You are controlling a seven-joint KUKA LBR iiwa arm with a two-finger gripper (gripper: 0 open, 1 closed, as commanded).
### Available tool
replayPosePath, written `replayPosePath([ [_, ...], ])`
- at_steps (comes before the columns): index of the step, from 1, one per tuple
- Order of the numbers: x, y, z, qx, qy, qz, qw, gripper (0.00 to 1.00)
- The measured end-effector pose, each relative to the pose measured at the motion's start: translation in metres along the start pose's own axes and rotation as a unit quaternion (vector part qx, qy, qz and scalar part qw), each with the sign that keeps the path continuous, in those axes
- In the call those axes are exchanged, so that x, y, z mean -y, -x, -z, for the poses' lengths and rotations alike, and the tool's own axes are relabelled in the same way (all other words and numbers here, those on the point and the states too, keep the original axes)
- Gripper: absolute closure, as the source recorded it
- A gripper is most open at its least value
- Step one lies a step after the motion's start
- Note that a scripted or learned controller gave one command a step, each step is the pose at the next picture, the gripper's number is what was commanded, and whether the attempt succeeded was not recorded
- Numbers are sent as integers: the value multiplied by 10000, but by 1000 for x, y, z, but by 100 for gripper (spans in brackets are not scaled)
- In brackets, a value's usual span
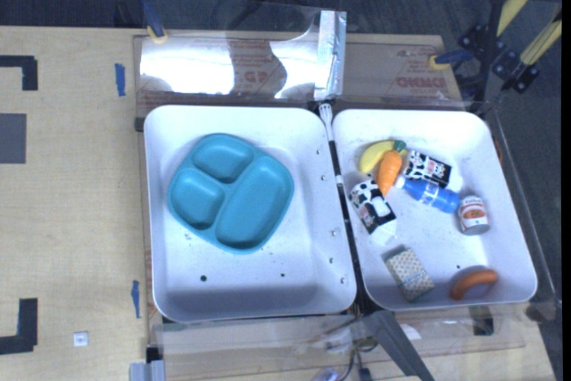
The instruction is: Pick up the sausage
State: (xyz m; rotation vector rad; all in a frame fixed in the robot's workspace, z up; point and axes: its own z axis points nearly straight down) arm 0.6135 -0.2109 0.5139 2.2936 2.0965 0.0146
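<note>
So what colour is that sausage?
Reddish-orange, seen in the camera view: the sausage lies in the right bin's near corner.

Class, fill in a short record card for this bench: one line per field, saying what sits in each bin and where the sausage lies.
left bin: blue divided plate
right bin: sausage, carrot, banana, blue bottle, two cow-patterned cartons, small can, patterned packet
sausage: near right corner of right bin, lying flat, apart from other items
carrot: against the banana
nearest to sausage: small can, patterned packet

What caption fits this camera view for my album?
Sausage waits in the right bin among toy food; a blue plate sits in the left bin.
</note>
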Motion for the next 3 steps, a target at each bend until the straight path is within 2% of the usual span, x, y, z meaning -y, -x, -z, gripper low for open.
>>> replayPosePath([
  [3,-4,-2,34,44,79,39,10000,100],
])
